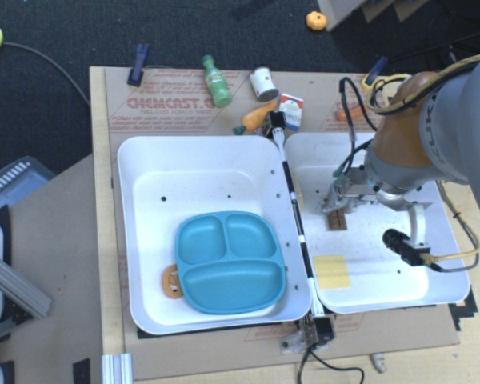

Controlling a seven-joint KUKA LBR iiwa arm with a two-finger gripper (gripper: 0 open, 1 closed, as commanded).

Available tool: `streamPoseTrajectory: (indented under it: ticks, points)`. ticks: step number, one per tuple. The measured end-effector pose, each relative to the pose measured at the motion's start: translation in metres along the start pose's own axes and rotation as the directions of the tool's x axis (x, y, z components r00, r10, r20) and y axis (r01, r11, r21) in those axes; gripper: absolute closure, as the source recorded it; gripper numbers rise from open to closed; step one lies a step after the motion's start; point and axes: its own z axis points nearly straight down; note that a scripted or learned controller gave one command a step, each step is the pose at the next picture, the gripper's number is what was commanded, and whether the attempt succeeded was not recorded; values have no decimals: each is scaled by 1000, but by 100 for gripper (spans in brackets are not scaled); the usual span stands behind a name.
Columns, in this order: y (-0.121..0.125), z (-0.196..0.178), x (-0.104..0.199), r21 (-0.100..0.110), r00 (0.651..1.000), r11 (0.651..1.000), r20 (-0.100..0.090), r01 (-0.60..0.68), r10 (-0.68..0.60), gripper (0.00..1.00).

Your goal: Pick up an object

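The big grey arm (456, 126) leans over the right bin (384, 298). I cannot tell if its claw (340, 202) is apart or together. Nothing looks picked up yet. Just beside the claw lies a small, boxy brown block (337, 221). Farther off are a flat yellow pad (332, 272) and a smooth blue tray (230, 261).

Bench (184, 102): brown board with red lettering, carrying two shallow white bins side by side, left bin (144, 182) and right bin (384, 294), their inner rims touching. Lying directly on the board behind the bins: blue clip (138, 64) near the back left corner, green bottle (217, 82) on its side, small white can (263, 83), white carton (290, 111), orange carrot-like piece (258, 117) just beside the carton. Cables are trailing off the front edge.
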Motion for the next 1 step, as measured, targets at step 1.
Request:
streamPoseTrajectory:
  ticks: [1]
  points:
    - [-44,-90,65,-1,1000,1000,-1,1,-1,100]
